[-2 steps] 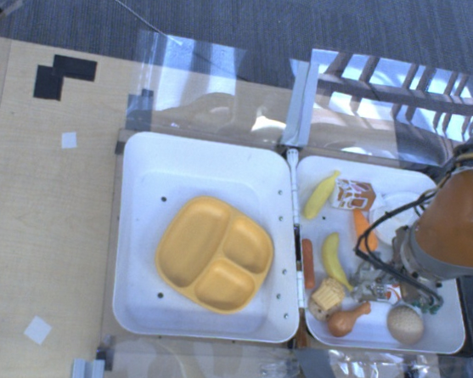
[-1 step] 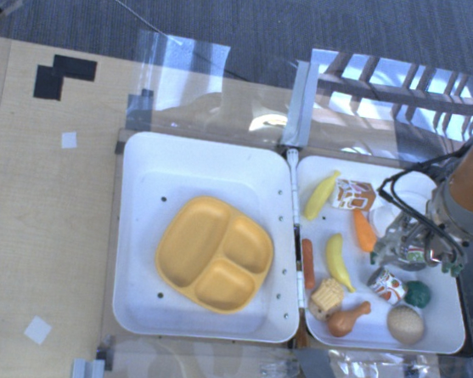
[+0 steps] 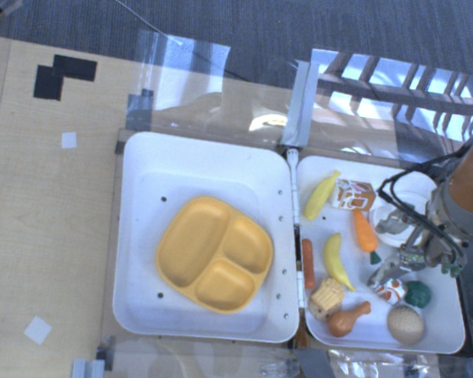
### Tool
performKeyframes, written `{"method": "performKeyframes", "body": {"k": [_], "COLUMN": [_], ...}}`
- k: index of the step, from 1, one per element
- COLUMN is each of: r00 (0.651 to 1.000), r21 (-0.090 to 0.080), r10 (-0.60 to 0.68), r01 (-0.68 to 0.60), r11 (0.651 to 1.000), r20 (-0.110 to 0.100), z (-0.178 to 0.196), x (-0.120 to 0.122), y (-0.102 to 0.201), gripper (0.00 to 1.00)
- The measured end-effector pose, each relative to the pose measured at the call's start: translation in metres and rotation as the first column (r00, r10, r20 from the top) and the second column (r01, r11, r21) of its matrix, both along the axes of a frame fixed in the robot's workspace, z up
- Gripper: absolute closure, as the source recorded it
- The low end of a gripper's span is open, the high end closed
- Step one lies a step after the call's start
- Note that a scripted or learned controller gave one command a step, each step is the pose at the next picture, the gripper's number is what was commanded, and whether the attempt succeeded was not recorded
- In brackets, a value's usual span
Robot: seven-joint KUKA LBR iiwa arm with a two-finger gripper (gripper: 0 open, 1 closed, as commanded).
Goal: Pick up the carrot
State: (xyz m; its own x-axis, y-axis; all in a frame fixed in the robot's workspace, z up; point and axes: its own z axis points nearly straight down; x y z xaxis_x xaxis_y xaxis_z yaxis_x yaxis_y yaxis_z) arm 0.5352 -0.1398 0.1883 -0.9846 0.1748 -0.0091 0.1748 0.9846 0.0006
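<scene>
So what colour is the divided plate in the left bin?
Yellow-orange all over; the divided plate shows plainly in the camera view.

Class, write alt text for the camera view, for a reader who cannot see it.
A grey-and-orange robot arm's gripper hovers in the right bin just right of a carrot, among toy foods including two bananas. The left bin holds a yellow divided plate.

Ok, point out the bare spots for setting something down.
Left white bin: bare floor all round the yellow divided plate, widest along its upper and left walls. Right white bin is crowded: orange carrot, two yellow bananas, gripper.
</scene>
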Motion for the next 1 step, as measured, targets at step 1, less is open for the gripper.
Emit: {"method": "performKeyframes", "body": {"k": [1], "r00": [0.997], "r21": [-0.001], "r10": [0.081], "r01": [-0.081], "r11": [0.997], "r20": [0.001], "z": [-0.0832], "x": [0.0671], "y": [-0.0240], "gripper": [0.00]}}
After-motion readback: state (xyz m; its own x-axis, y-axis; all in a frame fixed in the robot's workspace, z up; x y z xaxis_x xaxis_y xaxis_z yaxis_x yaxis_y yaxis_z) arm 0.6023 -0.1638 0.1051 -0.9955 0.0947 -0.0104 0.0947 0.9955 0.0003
